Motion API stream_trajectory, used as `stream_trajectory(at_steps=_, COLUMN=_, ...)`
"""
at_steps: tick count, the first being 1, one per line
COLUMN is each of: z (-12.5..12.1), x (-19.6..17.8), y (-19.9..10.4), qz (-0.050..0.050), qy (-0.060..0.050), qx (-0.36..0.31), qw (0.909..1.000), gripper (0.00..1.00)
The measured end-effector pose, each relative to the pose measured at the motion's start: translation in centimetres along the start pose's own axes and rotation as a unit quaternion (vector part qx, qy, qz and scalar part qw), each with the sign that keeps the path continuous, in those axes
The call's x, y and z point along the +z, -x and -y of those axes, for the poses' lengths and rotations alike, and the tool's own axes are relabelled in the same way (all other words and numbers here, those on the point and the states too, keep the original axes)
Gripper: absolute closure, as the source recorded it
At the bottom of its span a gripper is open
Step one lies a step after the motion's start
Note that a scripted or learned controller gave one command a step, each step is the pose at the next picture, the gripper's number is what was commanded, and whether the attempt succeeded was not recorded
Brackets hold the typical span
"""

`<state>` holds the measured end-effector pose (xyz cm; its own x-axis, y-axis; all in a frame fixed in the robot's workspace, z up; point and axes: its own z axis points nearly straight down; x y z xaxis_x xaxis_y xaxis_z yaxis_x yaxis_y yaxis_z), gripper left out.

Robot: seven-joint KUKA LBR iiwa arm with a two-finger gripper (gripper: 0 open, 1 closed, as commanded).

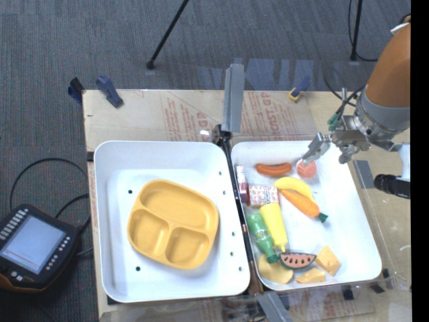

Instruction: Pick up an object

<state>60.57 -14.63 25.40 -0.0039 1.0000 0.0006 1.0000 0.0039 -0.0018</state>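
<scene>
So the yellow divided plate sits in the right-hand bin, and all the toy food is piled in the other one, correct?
Not quite. The camera view shows the yellow divided plate in the left bin, not the right one. The toy food, such as the carrot, the sausage and the watermelon slice, is indeed piled in the other bin, the right one.

Even, bright overhead light washes the white bins [107,180] nearly flat, shadows soft and short, the whole view slightly soft-focused and grainy.
</scene>
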Motion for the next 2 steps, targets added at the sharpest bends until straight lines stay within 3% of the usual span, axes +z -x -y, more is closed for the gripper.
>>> stream_trajectory(at_steps=1, z=6.7, x=6.0, y=0.8, qz=-0.001, qy=-0.002, qx=-0.114, qw=0.9934, gripper=0.0)
stream_trajectory(at_steps=2, z=4.7, x=16.8, y=6.1, qz=-0.001, qy=0.0, qx=-0.107, qw=0.9942, gripper=0.0)
